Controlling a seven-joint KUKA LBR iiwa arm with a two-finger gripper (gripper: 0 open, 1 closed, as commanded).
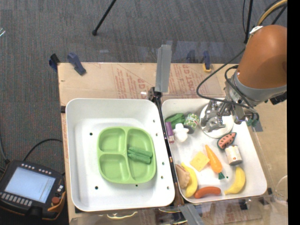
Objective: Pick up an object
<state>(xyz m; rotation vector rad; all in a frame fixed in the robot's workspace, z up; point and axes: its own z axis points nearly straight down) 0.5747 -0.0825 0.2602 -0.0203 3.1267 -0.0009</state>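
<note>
hand [214,121] at right bin's [259,172] back edge | grip state unclear | carrot [214,161] just in front, long axis front-back, tip rearward

The claw [214,118] is hanging over the upper part of the right bin [259,170], near a broccoli piece [191,121]. A green divided plate [125,154] is sitting in the left bin [79,125].
</note>
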